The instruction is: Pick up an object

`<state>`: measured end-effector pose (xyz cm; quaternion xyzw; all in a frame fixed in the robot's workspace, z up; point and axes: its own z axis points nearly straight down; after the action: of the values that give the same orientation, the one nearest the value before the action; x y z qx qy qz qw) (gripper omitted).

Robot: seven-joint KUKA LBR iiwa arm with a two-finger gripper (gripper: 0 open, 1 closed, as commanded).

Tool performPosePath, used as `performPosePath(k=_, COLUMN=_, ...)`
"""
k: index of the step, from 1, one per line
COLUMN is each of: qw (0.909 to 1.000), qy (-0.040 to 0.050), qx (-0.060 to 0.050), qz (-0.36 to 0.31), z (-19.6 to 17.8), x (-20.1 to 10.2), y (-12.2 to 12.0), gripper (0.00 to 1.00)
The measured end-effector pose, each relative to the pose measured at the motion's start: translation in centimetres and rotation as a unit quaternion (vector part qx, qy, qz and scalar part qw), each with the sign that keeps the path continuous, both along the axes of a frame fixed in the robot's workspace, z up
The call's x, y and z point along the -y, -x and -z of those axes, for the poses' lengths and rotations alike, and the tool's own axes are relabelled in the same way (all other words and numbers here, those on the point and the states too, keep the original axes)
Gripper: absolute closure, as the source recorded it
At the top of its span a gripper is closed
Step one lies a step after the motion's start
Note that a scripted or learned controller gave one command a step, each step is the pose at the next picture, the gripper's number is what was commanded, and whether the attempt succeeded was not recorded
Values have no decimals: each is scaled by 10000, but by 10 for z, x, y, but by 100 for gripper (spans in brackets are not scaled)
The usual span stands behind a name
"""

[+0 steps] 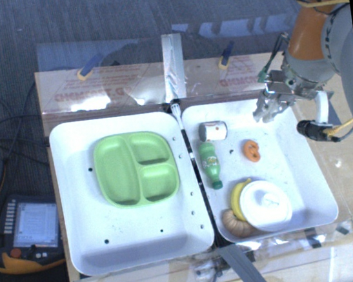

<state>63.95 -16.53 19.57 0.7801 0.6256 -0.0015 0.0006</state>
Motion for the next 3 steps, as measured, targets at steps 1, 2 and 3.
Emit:
performPosePath(k=1, qw=9497, qy=11, qx=-8, qz=3132, z=13, x=26, y=-9, gripper=100)
performPosePath(k=2, qw=8836, qy=8, qx=-7, qz=4682, z=1, x=-33, y=5, gripper=100)
performPosePath(k=3, qw=8410, qy=8, qx=12, qz=5411, z=-98, x=-39, y=11, gripper=100)
